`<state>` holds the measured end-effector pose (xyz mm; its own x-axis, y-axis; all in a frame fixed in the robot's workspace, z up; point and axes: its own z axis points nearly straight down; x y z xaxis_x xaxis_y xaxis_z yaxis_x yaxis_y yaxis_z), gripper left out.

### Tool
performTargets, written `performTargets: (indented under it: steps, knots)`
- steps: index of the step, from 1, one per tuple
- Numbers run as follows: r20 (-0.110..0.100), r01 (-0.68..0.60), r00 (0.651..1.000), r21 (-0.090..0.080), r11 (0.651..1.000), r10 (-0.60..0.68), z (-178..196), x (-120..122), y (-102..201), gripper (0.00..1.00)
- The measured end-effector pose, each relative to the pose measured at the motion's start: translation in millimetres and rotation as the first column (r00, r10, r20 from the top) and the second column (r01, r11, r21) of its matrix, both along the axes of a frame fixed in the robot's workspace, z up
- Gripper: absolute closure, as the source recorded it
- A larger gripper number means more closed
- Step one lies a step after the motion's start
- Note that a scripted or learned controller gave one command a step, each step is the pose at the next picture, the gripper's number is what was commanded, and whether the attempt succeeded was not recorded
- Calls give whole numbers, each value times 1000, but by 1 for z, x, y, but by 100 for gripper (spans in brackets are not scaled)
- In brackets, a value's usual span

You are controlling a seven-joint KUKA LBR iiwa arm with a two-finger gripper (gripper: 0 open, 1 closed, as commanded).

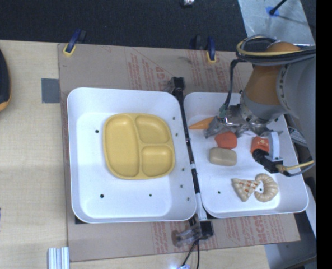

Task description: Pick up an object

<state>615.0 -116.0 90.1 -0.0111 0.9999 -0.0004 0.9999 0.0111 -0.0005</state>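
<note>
My gripper [233, 132] is low in the right bin [210, 203], near its far side, and it is open, with grey fingers [214, 130] spread apart. A red block [227, 140] lies just in front of and below the fingertips, not held. An orange carrot-like piece [200, 124] lies to the gripper's left by the bin's wall. A beige lump [222, 157] rests in front of the red block. A small red-orange piece [259, 145] sits under the wrist on the right.
A pizza slice [243, 188] and a curled shrimp-like toy [267, 186] lie at the right bin's near side. The left bin [87, 200] holds a yellow divided plate [138, 145]. A black cable [272, 166] hangs from the wrist over the right bin.
</note>
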Motion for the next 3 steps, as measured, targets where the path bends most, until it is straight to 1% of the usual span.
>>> performTargets:
  steps: [1,2,3]
  knots:
    - [-9,8,1000,2,1000,-8,1,-52,6,0]
    - [0,4,1000,0,1000,-4,2,-29,20,0]
    - [4,5,1000,-2,1000,-5,6,33,-25,0]
